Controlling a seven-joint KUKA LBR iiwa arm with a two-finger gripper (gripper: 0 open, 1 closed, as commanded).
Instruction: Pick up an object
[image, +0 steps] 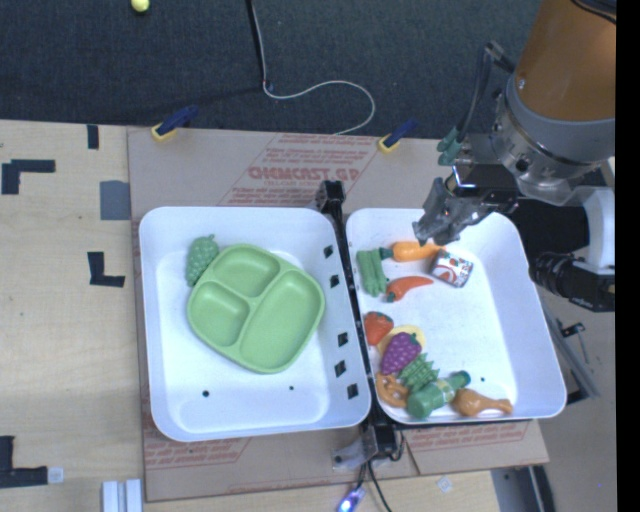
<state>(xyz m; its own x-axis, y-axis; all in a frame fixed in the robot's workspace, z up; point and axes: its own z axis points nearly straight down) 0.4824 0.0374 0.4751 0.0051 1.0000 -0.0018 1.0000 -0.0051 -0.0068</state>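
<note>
The claw (437, 232) hangs over the right bin (520, 330), just above the carrot (408, 251); whether it is clenched or released cannot be told. Beside the carrot lie a can (452, 269), green beans (371, 270) and a chili (407, 287).

One fixed camera looks down at a slant from above the tan wooden worktop (60, 330), taking in both shallow white plastic bins (165, 400), side by side.
</note>
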